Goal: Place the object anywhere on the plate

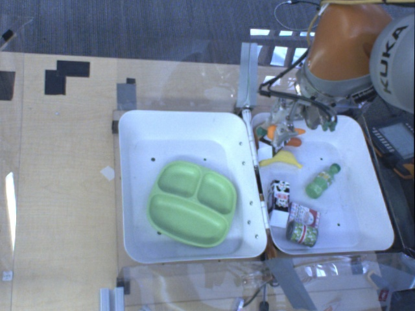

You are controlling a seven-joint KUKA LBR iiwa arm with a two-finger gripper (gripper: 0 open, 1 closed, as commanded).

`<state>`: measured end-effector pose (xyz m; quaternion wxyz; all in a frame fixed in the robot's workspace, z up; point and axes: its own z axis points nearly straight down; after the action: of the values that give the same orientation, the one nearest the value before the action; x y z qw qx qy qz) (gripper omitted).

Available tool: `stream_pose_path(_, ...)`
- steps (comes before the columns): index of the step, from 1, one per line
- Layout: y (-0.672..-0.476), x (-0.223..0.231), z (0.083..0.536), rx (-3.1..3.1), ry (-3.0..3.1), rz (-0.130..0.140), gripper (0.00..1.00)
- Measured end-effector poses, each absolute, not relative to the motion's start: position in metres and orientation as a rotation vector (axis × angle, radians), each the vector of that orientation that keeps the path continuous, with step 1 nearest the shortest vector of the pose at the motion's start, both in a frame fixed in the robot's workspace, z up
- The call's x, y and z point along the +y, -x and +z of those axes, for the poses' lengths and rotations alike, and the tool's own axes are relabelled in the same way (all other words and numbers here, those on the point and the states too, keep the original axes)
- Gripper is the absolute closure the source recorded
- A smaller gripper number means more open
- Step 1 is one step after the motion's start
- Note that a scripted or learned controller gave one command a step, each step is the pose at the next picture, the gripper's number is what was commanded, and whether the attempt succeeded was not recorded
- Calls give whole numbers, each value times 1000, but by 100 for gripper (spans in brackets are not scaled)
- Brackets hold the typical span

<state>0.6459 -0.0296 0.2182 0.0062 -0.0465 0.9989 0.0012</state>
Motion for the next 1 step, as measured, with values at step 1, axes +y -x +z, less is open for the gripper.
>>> stream_pose_path(1,-626,65,185,3130,162,4,100)
